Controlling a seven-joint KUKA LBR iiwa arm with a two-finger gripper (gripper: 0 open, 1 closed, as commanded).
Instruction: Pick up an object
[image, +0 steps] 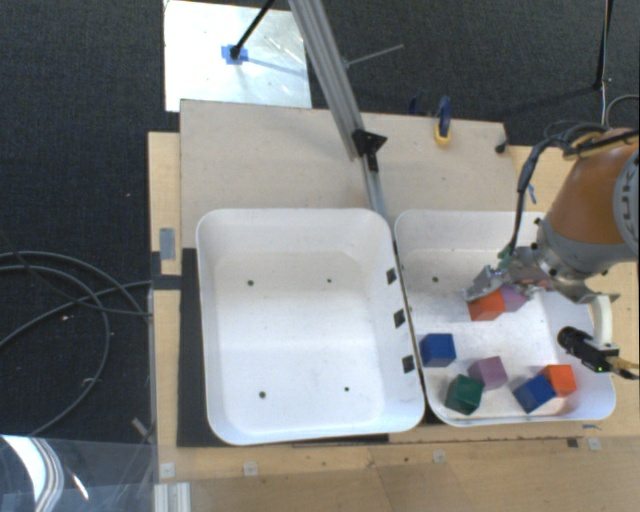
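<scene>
- You have two white bins; the right bin (430, 245) is your landmark, the left bin (215, 300) sits just beside it.
- The arm (590, 210) reaches over the right bin's far side; the gripper (497, 283) is low there.
- An orange block (485, 306) sits at the gripper's tip, a pale purple one (514, 297) touching it; whether either is grasped, you cannot tell; lifting remains.
- Blue (437, 349), purple (488, 372) and green (464, 394) blocks lie along the bin's near side.
</scene>
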